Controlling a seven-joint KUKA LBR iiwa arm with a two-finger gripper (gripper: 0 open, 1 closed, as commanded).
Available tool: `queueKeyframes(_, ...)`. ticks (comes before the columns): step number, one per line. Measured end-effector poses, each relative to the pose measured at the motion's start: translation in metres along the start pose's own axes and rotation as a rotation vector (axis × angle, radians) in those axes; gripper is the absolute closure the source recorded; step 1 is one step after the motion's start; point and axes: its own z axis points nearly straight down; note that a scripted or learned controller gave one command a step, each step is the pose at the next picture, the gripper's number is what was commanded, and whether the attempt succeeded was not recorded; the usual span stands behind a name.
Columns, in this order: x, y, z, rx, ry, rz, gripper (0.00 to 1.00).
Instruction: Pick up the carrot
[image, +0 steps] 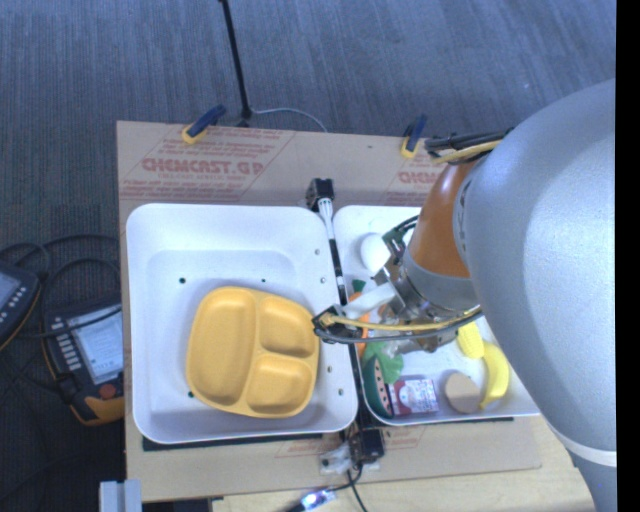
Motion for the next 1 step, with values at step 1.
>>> queueKeyframes(1,-0.0005,-0.0005,-0.0077,0.002,-0.006,-0.002,1.00)
